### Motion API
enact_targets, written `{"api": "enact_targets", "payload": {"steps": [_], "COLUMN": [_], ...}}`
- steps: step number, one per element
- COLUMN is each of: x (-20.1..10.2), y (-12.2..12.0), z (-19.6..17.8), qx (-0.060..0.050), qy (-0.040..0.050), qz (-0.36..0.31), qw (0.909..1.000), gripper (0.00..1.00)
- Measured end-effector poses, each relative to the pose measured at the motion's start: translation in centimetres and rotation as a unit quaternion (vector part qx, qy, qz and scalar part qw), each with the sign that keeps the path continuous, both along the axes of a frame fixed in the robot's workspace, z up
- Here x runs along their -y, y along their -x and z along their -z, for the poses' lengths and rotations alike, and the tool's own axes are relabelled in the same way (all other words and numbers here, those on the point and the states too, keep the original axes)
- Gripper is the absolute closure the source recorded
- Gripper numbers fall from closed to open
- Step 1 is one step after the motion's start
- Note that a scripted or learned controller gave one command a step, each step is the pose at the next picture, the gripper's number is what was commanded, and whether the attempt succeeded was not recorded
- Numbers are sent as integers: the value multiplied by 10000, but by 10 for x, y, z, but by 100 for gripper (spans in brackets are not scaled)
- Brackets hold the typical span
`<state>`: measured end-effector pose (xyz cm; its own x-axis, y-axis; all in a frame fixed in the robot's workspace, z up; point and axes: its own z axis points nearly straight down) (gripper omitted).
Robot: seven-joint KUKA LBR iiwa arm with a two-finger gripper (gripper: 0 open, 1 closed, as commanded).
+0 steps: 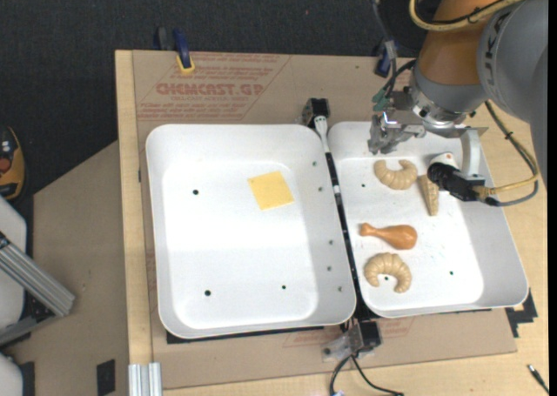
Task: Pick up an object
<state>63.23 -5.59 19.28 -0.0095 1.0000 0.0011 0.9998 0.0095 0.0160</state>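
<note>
- Standing at the bench, I noted two shallow white bins side by side on a cardboard sheet (pixel 209 85) printed in red, with a blue clamp (pixel 182 48) at its far edge.
- Left bin (pixel 218 281): one yellow cheese slice (pixel 271 190), square, lying flat towards the far right part of the floor, apart from every wall.
- Right bin (pixel 470 255): four toy food pieces, none touching another.
- Far croissant (pixel 396 174): pale tan, curved, in the far half of the right bin.
- Tan wedge (pixel 430 195): narrow and pointed, just to the right of the far croissant.
- Chicken drumstick (pixel 392 234): orange-brown, lying on its side near the middle of the bin, bone end towards the left bin.
- Near croissant (pixel 388 271): pale, curled, just nearer than the drumstick.
- Arm (pixel 513 46): grey with an orange band, reaching in from the right.
- Gripper (pixel 383 140): pointed down over the far left corner of the right bin, just beyond the far croissant; whether it was spread or closed up I could not tell from this angle.
</note>
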Motion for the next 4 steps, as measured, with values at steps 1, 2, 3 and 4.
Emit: {"api": "enact_targets", "payload": {"steps": [1, 2, 3, 4], "x": [29, 71, 14, -30], "y": [75, 71, 13, 6], "z": [8, -168, -253, -107], "qx": [-112, 28, 0, -155], "qy": [1, 39, 12, -8], "qz": [69, 63, 6, 25], "qw": [9999, 10000, 10000, 9999], "gripper": [100, 100, 100, 100]}}
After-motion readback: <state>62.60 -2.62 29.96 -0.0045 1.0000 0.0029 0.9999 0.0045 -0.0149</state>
